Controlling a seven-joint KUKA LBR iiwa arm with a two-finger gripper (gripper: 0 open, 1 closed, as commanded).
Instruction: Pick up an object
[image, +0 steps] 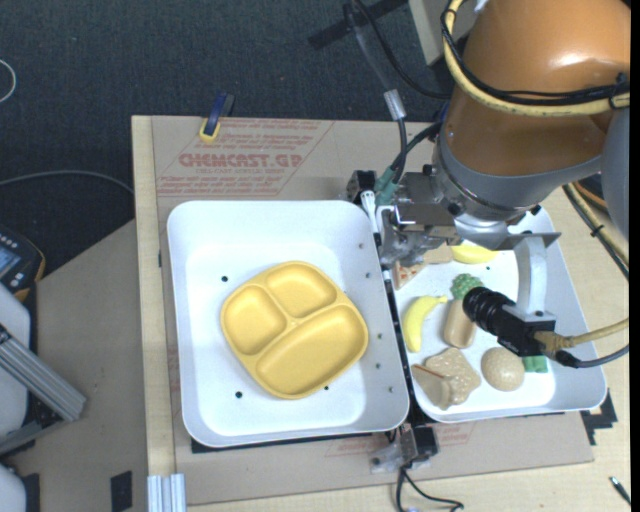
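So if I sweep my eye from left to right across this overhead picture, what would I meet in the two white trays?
Yellow divided plate → banana → tan rock-like lump → pale egg-shaped piece → small green block.

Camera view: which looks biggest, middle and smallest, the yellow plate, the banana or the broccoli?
1. Yellow plate, by far the biggest, in the left bin.
2. Banana, in the right bin.
3. Broccoli, smallest, though the arm may be hiding some of it.
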